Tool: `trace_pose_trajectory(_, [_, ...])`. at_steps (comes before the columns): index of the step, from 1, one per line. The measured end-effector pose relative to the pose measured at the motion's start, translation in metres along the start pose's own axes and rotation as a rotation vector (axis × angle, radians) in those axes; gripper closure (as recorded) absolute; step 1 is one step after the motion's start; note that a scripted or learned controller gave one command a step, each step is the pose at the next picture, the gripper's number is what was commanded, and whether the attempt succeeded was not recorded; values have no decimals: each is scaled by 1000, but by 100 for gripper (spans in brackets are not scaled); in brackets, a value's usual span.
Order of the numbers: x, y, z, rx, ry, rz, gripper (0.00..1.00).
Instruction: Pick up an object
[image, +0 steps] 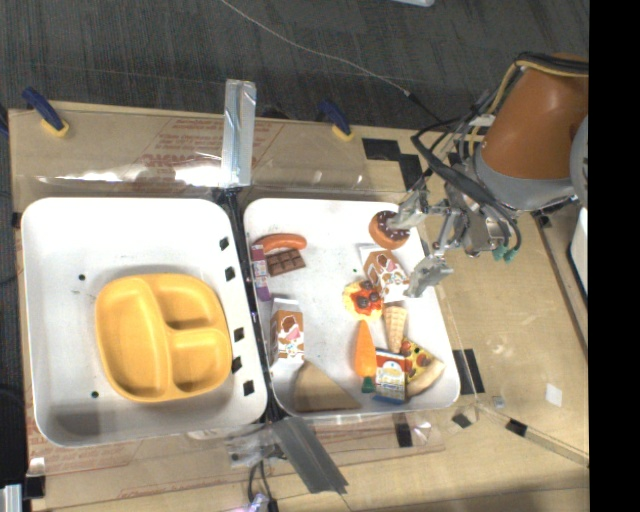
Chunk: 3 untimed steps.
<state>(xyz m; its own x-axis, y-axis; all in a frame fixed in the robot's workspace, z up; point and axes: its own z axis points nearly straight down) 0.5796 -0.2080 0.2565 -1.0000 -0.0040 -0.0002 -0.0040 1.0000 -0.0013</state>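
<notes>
My gripper (418, 243) hangs over the right edge of the right bin (320, 215), with its two grey fingers spread and nothing between them. One fingertip is close to a chocolate donut (387, 228); the other is by a gingerbread-house toy (384, 270). Below them lie a red and yellow toy (362, 297), an ice-cream cone (396, 325), a carrot (364, 348), a pizza slice (424, 366) and a small red box (390, 374). Further left in the bin are a sausage (280, 242), a chocolate bar (285, 262), a small carton (288, 334) and a brown wedge (318, 388).
The left bin (60, 235) holds a yellow divided plate (163, 333). A taped metal strip (239, 130) stands up behind the divider between the bins. Cables (450, 140) trail from the orange wrist band (530, 105) at the upper right. Bare bench lies to the right of the bins.
</notes>
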Motion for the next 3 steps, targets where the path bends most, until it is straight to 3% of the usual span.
trace_pose_trajectory(1, [25,-3,145,9,-18,-197,0])
trace_pose_trajectory(2, [83,40,162,2,-10,-169,0])
trace_pose_trajectory(3, [81,42,151,3,-14,-178,100])
